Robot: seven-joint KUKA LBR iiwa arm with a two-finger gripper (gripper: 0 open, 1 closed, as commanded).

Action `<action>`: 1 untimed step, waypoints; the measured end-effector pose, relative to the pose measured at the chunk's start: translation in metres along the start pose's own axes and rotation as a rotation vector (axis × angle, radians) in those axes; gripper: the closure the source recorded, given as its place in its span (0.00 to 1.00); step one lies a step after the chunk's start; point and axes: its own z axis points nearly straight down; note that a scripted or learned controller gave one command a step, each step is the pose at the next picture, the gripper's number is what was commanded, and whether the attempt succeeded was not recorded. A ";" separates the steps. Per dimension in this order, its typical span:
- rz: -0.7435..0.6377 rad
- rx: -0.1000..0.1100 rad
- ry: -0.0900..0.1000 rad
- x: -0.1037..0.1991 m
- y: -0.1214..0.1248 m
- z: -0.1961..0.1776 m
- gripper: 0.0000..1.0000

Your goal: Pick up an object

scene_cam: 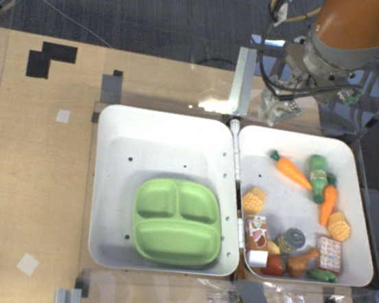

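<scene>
Objects for picking, all toy food, lie in the right bin (359, 178): a carrot (292, 170) near the upper left, a green vegetable (318, 175) beside it, a second carrot (327, 204) below that, a yellow corn piece (254, 200) by the left wall, another yellow piece (338, 226) at the right, and along the lower edge a small carton (257, 231), a tin can (293, 239), a red-patterned box (329, 254) and some mixed items pressed together.

Gripper (278, 109): it hangs above the bench just beyond the bin's far rim, over none of the objects. Whether it is spread or closed cannot be told; nothing is seen held.

Step in hand, as judged: approach only; no pick has begun. The next move calls for carrying the gripper in over the right bin and lowering onto one item. The upper carrot lies apart from its neighbours and looks the easiest target; the lower cluster is crowded.

Left bin (118, 138): holds one green divided plate (177, 220), set toward its lower right.
</scene>
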 end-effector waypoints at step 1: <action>0.000 0.006 -0.011 -0.003 0.000 -0.014 1.00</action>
